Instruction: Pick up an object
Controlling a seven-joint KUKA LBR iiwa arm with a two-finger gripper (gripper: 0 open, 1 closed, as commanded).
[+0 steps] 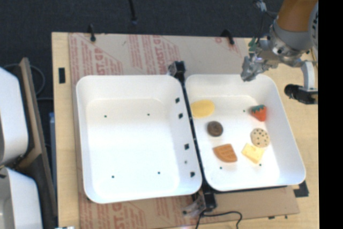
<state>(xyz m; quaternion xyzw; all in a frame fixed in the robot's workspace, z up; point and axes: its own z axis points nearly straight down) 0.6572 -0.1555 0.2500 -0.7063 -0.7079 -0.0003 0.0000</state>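
Two white bins sit side by side: the left bin point(91, 131) and the right bin point(286, 134), which holds five small toy foods, one each of a yellow disc point(203, 109), a strawberry point(260, 112), a brown round cookie point(215, 128), a speckled cookie point(260, 137), an orange-brown wedge point(225, 153) and, sixth, a yellow cheese-like block point(253, 153). The gripper point(249, 73) hangs over the right bin's far rim, well apart from every piece; whether its jaws are open I cannot tell.
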